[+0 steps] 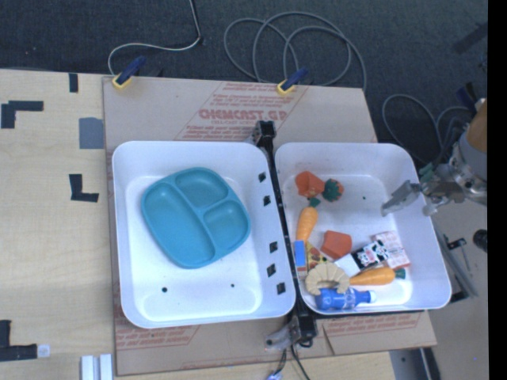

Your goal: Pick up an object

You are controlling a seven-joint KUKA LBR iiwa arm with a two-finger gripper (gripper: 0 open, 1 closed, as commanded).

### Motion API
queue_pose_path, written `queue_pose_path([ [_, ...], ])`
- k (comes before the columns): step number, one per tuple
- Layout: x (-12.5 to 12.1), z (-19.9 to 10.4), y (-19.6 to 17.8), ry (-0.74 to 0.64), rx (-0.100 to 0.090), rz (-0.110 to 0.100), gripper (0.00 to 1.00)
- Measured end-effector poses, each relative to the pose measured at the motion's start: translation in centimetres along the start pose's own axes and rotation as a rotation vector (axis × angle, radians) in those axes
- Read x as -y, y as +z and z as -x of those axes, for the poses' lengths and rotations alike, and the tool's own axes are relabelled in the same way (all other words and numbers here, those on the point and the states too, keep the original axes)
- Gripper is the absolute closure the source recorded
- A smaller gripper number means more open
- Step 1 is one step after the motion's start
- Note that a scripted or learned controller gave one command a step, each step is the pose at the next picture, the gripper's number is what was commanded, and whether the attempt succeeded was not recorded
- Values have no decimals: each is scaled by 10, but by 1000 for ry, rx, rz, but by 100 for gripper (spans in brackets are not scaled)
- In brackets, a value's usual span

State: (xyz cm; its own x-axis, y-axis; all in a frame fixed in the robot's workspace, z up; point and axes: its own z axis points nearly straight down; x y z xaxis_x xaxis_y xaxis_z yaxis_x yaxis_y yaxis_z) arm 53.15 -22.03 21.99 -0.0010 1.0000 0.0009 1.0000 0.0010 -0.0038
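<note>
From the overhead camera view, my gripper [408, 196] hangs over the right edge of the right bin [372, 155]; my fingers spread apart, with nothing between them. The toys lie to my left and nearer: an orange carrot [306, 224], a red block [336, 244], a blue bottle [344, 298]. The left bin [127, 165] holds a blue divided plate [195, 216].
</note>
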Motion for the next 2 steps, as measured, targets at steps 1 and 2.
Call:
queue_pose_path([
  [1, -30, -76, 135, 0, 0, 2, 0],
  [2, -120, -115, 134, 0, 7, 10, 0],
])
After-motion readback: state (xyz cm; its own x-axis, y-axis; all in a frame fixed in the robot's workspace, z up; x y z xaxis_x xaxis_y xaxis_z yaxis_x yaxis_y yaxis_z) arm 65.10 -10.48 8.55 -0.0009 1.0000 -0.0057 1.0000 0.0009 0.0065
